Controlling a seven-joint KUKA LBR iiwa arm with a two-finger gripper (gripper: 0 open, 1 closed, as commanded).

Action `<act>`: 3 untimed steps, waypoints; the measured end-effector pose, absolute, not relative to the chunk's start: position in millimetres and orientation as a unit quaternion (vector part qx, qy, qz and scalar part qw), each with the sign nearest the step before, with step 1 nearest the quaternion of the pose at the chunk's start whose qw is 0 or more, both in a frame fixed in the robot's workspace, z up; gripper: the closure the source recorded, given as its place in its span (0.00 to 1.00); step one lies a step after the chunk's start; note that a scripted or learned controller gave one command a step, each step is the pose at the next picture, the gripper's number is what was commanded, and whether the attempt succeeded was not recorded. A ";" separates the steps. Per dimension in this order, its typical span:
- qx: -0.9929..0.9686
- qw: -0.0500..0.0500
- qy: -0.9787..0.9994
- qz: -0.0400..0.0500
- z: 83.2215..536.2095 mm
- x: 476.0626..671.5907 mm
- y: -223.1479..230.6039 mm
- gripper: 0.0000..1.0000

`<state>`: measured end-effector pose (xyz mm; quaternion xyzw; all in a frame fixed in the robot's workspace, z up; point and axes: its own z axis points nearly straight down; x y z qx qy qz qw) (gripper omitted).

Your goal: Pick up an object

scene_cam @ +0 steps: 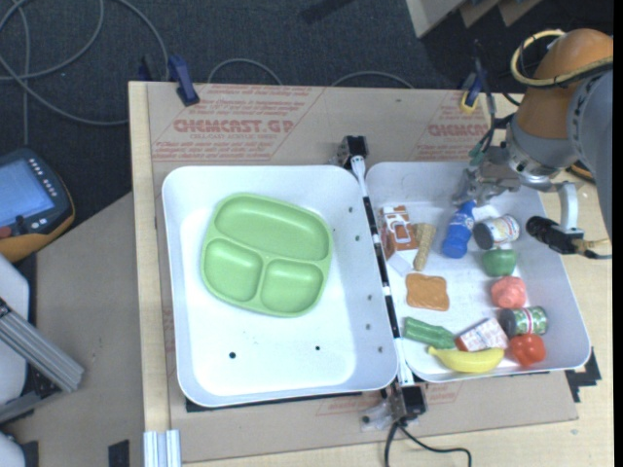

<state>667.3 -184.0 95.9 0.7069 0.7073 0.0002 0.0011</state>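
where claw (474, 195) hovers, blue bottle (458, 233) below

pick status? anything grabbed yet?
Done: the arm has reached the right bin, with the end effector just above the blue bottle. In hand: nothing visibly held; the bottle lies on the bin floor. Left: grasp and lift. The green tray sits in the left bin.

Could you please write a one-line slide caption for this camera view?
Gripper over blue bottle in toy-filled right bin; green tray in left bin.
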 end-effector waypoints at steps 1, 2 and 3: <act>0.707 0.001 0.707 0.000 95.6 667.2 -183.9 0.00; 0.707 0.000 0.707 0.000 84.6 636.6 -166.5 0.00; 0.708 0.001 0.707 0.000 95.1 637.3 -166.6 1.00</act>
